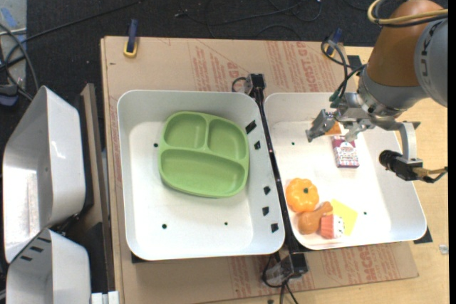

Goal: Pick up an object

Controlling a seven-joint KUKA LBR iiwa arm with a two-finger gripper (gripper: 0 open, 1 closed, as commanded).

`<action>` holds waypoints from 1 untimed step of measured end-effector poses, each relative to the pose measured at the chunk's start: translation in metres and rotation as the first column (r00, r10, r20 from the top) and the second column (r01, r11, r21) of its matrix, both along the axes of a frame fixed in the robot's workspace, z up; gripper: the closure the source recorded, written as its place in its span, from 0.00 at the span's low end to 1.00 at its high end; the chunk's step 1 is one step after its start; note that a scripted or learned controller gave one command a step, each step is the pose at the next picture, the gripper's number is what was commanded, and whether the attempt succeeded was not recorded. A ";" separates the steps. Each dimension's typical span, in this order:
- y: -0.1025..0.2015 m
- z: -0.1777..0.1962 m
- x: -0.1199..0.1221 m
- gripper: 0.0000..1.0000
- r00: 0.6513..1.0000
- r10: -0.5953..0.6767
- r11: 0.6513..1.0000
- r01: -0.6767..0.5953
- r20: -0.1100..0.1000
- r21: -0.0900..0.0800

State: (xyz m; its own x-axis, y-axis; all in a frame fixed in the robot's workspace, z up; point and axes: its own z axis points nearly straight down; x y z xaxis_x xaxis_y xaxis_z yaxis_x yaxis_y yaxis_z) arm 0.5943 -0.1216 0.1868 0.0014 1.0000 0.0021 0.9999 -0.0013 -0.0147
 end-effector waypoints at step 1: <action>0.000 0.008 0.003 0.00 1.000 0.002 1.000 -0.002 0.015 -0.002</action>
